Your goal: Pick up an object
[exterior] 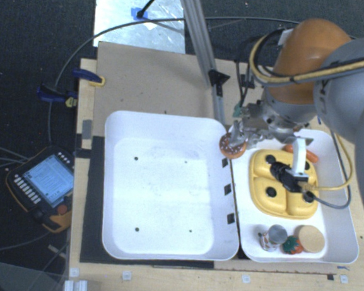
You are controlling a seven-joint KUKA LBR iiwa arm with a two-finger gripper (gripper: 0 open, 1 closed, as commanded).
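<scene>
Overhead, gripper (pixel 236 139) low at the bins' shared rim, a brown ring-shaped object (pixel 232 148) just beneath, jaws' state impossible to tell, wrist hiding the right bin's (pixel 351 242) far corner.

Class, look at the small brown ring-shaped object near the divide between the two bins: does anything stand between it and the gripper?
Nothing visible does. The gripper sits right above the brown ring-shaped object, at the right bin's upper-left corner.
</scene>
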